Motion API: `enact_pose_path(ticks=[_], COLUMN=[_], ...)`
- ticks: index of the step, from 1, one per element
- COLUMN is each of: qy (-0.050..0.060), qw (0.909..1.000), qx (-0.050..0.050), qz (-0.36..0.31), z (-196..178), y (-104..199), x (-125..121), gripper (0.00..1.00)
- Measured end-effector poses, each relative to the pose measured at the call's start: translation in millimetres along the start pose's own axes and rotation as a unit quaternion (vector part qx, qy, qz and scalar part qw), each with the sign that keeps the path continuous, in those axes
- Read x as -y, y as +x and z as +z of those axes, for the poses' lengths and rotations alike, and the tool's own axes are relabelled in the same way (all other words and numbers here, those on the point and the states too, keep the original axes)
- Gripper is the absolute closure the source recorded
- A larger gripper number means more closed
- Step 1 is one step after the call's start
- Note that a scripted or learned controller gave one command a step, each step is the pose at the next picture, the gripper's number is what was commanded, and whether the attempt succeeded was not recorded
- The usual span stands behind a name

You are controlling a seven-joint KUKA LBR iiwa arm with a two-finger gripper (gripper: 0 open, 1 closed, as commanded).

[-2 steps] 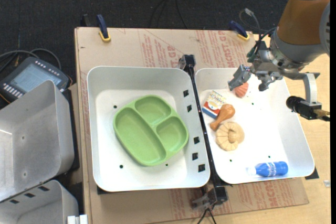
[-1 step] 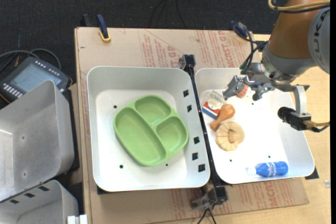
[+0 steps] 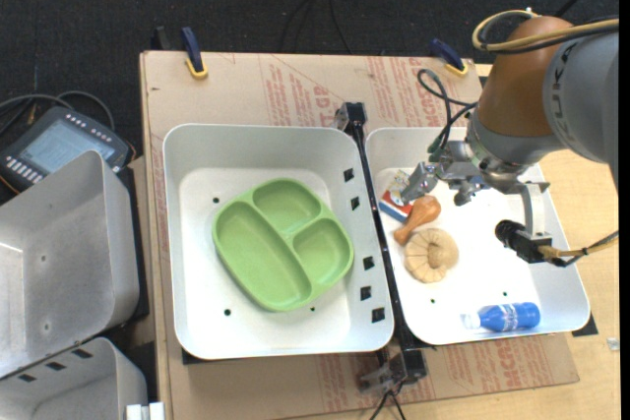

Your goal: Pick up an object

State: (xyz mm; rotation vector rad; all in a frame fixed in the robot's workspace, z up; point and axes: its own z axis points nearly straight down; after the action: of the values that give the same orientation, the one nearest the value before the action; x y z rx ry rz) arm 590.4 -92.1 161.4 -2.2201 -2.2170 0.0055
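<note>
**Hand low over the right bin, above the drumstick**

The hand (image 3: 425,182) sits over the upper left part of the right bin (image 3: 561,310), just above the thick end of a toy chicken drumstick (image 3: 417,215); whether its fingers are apart or together cannot be told from this slant, and nothing can be seen held between them. The drumstick lies tilted, its narrow end pointing down-left toward the divider between the bins; just left of it, against the bin's left wall, lies a small red, white and blue item (image 3: 393,206), too small to name. Touching or just below the drumstick rests a tan, round ridged pastry-like toy (image 3: 431,255); well below that, near the bin's lower edge, lies a small blue bottle (image 3: 504,317) on its side with a white cap end to the left. A black part of the arm's fittings (image 3: 522,240) hangs right of the pastry toy; the grey arm (image 3: 581,84) with its orange band rises to the upper right. The left bin (image 3: 187,162) holds a green divided plate (image 3: 283,242) with three compartments, well apart from the drumstick. Both bins stand on a brown cardboard-covered worktop (image 3: 285,84) with clamps at its far edge.
</note>
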Motion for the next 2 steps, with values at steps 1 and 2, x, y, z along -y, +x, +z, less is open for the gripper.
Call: enact_pose_path(ticks=[1, 2], qy=[-0.001, -0.004], qw=[1.0, 1.0], qx=[0.0, 0.001], qz=[0.0, 0.001], z=[55.6, 41.8], y=[-2.1, -2.2], x=[-9.5, -10.5], gripper=[0.0, 1.0])
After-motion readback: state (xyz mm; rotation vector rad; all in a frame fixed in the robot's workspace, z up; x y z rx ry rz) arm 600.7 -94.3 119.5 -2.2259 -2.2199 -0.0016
